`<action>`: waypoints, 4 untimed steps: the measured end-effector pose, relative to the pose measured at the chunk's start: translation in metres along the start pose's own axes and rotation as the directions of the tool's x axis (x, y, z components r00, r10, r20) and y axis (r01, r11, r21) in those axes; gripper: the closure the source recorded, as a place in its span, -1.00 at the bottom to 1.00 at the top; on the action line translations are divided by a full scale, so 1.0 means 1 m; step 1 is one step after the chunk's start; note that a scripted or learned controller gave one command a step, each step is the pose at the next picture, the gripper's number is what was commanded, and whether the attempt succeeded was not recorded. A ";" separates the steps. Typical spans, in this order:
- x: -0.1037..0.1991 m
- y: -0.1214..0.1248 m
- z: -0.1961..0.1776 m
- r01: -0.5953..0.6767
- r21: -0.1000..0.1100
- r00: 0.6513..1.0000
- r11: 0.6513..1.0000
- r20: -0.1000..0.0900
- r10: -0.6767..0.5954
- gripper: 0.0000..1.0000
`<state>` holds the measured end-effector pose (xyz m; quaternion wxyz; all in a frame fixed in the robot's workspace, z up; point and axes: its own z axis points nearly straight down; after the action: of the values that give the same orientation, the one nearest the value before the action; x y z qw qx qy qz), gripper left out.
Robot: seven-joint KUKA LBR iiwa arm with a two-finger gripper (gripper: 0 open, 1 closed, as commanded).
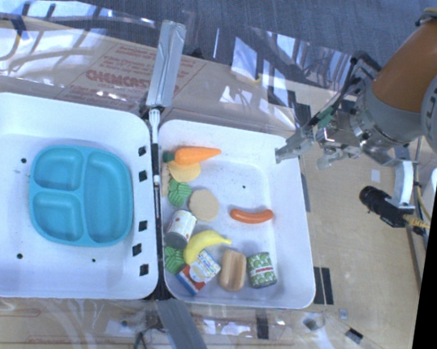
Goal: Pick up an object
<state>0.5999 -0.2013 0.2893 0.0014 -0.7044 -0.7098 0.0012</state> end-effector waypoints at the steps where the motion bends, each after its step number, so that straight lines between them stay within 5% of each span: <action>1: 0.055 -0.004 0.132 0.205 0.006 0.979 0.979 -0.004 -0.205 -1.00; 2: 0.098 0.057 0.192 0.150 0.006 0.989 0.989 -0.003 -0.150 -1.00; 3: 0.098 0.059 0.178 0.153 0.001 0.988 0.988 -0.001 -0.153 1.00; 4: 0.060 0.016 0.144 0.216 -0.003 0.976 0.976 0.002 -0.216 1.00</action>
<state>0.6152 -0.1412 0.1453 0.0000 -0.6232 -0.7820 0.0006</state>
